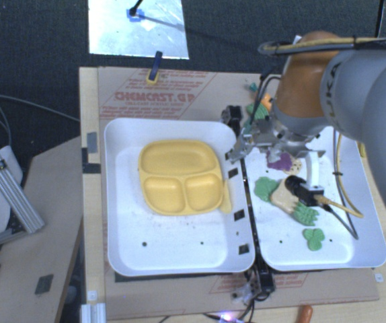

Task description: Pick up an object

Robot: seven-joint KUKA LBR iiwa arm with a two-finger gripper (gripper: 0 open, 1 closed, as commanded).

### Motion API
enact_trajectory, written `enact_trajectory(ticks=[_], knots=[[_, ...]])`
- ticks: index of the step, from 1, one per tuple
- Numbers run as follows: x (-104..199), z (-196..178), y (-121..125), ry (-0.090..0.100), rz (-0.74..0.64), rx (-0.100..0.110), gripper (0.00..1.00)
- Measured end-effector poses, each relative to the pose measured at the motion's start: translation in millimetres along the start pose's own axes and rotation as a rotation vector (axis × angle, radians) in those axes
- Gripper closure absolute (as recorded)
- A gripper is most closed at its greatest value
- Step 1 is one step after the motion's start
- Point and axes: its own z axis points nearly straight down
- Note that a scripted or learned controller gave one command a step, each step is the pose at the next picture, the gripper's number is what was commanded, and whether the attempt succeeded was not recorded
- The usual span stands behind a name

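Grey and orange, the arm's wrist hangs over the far left part of the right bin (pixel 371 244). The end effector (pixel 278 150) beneath it is masked by the wrist's own bulk, so I cannot tell whether it is open or closed, or whether it has anything in it.

Directly under it, partly hidden, lies a purple piece (pixel 282 161), which I judge the likeliest object for this pick. It looks like a small moulded plastic toy: light, stiff, not fragile, and probably smooth enough to slip. Its outline is irregular and only part of it shows. The safest hold would likely be across its narrowest part, closing from above with the bin floor as backing.

Just nearer sits a green leafy piece (pixel 267 188), close to the bin's left wall, which could crowd a grasp there. Beside it, touching or almost touching, is a tan toy with green bristles (pixel 294 206). Its straight tan body looks like the easiest thing here to pinch across. Nearer again lies a small green piece (pixel 313 237), flat and low, and probably hard to get under.

The left bin (pixel 116 207) holds a yellow divided tray (pixel 179 175). It is broad, shallow and rigid, with only its thin rim to grip. Both bins rest on the worktop (pixel 52 173).
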Motion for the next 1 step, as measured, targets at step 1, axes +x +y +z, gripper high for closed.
enact_trajectory(ticks=[1], knots=[[15.1,-29.9,64.7,-0.004,0.008,-0.008,0.00]])
